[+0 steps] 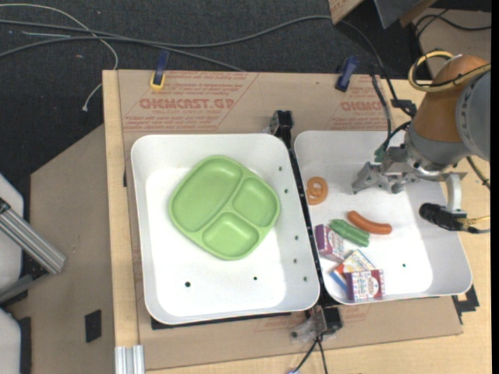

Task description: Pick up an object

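While hanging over the far part of a white bin (437,291), pincer (380,182) spread wide, nothing between its two grey fingers (362,182). Not touching any toy. Behind it, toward the view's right, the grey arm (475,123) with its orange band (438,104).

Closest to the pincer, off to the view's left of it: a small orange ring (316,190), lying flat near the bin's wall. Lower in the view than the pincer, a bit nearer the camera: an orange toy hot dog (369,223), lying on its side. Right beside the hot dog, touching it or nearly so: a green toy pea pod (348,233). Further from the pincer, toward the near side of the same bin: a little purple and white carton (331,242), then a red and white carton (364,284) close to the rim. Between those two, a small blue and red thing (345,269), too small to name. All of them well apart from the fingers.

Far from the pincer, across the bin wall to the view's left: a second white bin (148,162) with a green plate (224,207) in it. Three parts in the plate, one long and two small. Under both bins, a brown cardboard worktop (195,92), with two blue clips (159,77) at its far edge. Past that edge, dark floor (62,76) with thin grey cables (93,33).
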Controlling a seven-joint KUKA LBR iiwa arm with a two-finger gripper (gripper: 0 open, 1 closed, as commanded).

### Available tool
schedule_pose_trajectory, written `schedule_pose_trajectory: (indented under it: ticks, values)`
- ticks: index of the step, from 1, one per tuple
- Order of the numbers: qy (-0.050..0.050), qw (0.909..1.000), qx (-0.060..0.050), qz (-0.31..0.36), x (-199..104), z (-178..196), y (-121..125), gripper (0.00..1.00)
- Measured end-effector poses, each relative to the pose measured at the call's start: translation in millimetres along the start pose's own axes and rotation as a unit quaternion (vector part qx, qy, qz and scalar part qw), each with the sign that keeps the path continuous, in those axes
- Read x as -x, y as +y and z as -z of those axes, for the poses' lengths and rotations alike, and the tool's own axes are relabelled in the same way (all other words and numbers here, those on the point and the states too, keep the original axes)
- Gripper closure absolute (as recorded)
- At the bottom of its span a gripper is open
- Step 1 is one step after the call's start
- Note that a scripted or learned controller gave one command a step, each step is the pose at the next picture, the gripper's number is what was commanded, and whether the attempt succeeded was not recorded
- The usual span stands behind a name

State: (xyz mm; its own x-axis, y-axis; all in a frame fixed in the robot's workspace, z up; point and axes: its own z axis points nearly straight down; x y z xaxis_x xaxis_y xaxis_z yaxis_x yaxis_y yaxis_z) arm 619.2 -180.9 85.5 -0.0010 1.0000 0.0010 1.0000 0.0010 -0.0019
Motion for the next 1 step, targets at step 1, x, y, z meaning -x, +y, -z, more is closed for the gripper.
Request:
schedule_pose_trajectory:
  ticks: [1]
  values:
    - [0.000,1.0000,0.001,0.000,-0.1,11.7,1.0,1.00]
